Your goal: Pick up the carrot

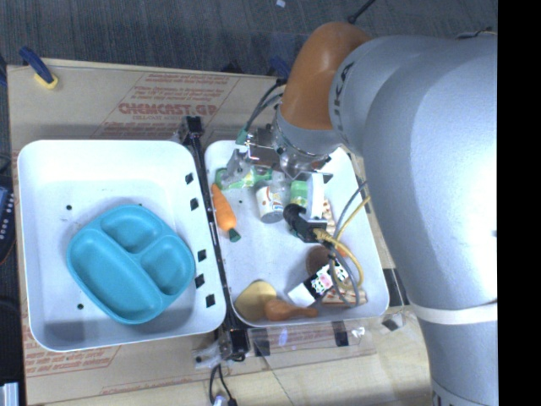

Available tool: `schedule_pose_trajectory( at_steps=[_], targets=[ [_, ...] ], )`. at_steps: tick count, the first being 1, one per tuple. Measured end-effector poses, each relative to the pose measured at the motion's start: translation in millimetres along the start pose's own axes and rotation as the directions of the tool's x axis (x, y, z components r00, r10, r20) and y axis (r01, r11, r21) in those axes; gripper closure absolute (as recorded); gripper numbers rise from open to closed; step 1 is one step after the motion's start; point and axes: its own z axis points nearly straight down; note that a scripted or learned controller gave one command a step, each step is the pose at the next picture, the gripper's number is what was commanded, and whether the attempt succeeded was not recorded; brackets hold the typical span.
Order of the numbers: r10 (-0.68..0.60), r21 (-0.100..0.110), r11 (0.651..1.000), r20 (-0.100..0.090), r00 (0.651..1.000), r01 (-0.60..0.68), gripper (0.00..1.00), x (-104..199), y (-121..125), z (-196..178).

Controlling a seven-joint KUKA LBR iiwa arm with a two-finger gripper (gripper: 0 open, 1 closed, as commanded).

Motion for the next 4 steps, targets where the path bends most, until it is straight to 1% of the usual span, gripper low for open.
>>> schedule_pose_trajectory(
  at_steps=[2, 3, 4],
  targets=[
    [0.0, 0.0, 1.0, 0.0, 1.0, 0.0, 0.0, 0.0, 0.0, 0.0],
    [0.095, 0.007, 0.995, -0.001, 0.995, -0.095, 0.0, -17.9, -29.8, 1.6],
    [0.323, 0.012, 0.946, -0.001, 0.946, -0.323, 0.0, -21.4, -41.6, 2.1]
  ],
)
